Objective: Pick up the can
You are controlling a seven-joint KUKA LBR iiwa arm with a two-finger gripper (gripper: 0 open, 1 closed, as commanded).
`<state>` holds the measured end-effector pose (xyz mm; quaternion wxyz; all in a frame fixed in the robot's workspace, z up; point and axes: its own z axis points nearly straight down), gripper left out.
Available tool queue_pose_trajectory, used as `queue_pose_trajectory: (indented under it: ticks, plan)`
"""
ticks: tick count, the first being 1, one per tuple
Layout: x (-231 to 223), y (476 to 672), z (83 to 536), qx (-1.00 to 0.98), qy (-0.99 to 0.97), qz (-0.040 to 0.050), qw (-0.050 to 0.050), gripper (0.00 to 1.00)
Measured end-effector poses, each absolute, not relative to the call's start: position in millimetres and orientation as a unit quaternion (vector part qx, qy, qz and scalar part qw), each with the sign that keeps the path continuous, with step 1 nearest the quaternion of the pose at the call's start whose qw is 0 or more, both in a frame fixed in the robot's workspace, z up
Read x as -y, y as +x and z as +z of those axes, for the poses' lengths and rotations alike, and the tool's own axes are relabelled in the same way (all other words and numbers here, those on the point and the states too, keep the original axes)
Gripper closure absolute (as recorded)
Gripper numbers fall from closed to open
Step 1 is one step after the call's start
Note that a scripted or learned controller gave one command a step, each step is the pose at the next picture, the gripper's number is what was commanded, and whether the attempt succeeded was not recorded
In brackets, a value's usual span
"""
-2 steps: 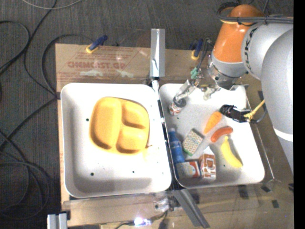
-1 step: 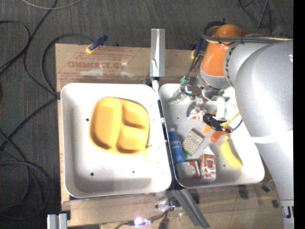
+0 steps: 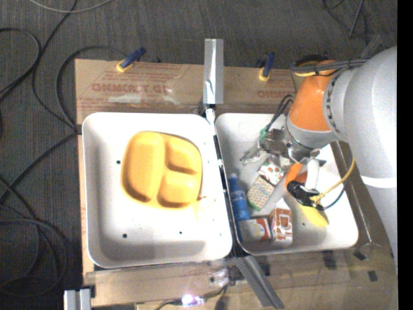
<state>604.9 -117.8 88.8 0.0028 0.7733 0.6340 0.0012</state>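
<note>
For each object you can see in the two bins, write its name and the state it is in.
Yellow tray: lying flat in the left bin, compartments facing up.
Blue can: lying on its side at the right bin's left wall.
Small cartons: lying flat, side by side.
Gripper: low in the right bin.

Two white bins (image 3: 97, 192), one yellow divided tray (image 3: 162, 168), one blue can (image 3: 237, 199), two red-and-white cartons (image 3: 281, 225), two clamps (image 3: 130, 59)

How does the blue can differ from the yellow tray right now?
The blue can lies in the right bin, along its left wall; the yellow tray sits in the left bin. The can is slim, the tray broad with compartments. Both rest untouched.
</note>
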Motion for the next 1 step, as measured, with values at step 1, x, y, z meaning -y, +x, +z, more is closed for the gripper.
queue_pose_trajectory:
  ticks: [1]
  plan:
    - [117.4,606.7,99.4,-0.634,0.773,0.0035,0.004,1.00]
